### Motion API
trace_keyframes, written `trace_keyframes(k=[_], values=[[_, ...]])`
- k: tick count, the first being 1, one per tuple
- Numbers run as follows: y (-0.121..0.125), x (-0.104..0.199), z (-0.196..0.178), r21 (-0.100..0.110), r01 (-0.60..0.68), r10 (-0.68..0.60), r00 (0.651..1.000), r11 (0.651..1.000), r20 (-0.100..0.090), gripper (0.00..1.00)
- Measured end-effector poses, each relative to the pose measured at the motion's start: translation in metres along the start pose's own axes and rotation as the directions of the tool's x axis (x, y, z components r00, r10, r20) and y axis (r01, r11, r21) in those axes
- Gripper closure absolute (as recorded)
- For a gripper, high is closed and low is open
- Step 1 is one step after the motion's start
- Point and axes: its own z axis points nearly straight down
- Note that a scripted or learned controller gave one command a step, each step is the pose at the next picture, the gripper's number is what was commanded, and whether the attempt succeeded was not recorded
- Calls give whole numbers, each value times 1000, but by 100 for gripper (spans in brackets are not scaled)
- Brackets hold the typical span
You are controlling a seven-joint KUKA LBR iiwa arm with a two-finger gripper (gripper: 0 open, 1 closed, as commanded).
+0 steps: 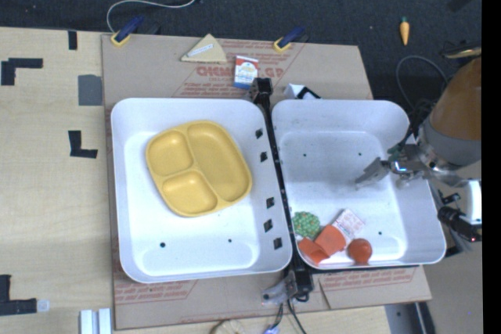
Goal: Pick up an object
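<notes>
The right bin (344,117) holds a small cluster of objects near its front edge. They are a green broccoli-like piece (306,224), an orange-red cup (329,239) lying on its side, a red ball-like fruit (359,250) and a white and red packet (349,220). My gripper (374,173) hangs over the right part of this bin, pointing left, above and to the right of the cluster and apart from it. I see nothing held in it. The left bin (133,246) holds a yellow divided plate (199,167).
Behind the bins on the cardboard lie a tan wedge (205,50) and a small red and white carton (246,73). Blue and yellow clamps (125,30) hold the cardboard's back corners. A black divider (269,168) runs between the bins.
</notes>
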Motion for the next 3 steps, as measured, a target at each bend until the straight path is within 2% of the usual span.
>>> trace_keyframes(k=[1,2,3], values=[[55,55,34,1,3,-3,1000,1000,-3,0],[-41,9,68,0,-1,1,1000,1000,0,0],[33,73,28,-1,4,-4,1000,1000,-3,0]])
